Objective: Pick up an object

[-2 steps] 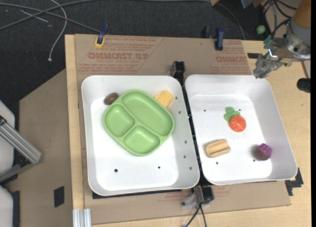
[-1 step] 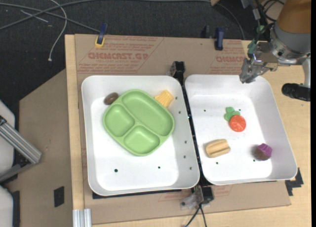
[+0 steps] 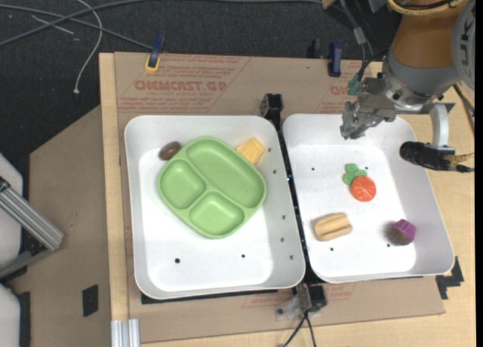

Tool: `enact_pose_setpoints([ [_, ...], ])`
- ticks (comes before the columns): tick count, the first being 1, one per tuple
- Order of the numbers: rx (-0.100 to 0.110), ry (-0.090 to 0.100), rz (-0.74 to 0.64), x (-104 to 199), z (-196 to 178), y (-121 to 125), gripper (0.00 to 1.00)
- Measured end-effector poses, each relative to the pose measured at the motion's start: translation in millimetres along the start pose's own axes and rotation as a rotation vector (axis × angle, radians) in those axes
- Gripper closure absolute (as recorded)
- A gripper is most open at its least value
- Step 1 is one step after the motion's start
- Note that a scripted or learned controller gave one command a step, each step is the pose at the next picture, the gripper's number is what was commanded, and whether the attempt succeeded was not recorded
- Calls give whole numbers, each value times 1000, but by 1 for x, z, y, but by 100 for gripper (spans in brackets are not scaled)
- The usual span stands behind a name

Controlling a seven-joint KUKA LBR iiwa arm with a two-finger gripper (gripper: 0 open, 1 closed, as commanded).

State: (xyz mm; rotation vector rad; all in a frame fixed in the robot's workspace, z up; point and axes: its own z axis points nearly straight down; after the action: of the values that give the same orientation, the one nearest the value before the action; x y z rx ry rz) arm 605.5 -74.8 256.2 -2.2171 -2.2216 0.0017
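My gripper (image 3: 355,125) hangs over the back part of the right bin (image 3: 317,138), with nothing seen in it. In that bin lie a red toy fruit with a green top (image 3: 361,185), a tan bread roll (image 3: 332,226) and a small purple piece (image 3: 401,231). The red fruit lies a short way in front of the gripper. The roll and the purple piece sit nearer the bin's front edge.
The left bin (image 3: 143,210) holds a green divided plate (image 3: 213,185), a yellow corn piece (image 3: 251,149) at the plate's back right rim and a small brown piece (image 3: 170,150) at its back left. A black clamp (image 3: 271,104) sits between the bins at the back.
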Motion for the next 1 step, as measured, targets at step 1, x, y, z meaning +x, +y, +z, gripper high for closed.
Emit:
enact_pose_setpoints([
  [1,0,0,0,57,-1,-11,100],
])
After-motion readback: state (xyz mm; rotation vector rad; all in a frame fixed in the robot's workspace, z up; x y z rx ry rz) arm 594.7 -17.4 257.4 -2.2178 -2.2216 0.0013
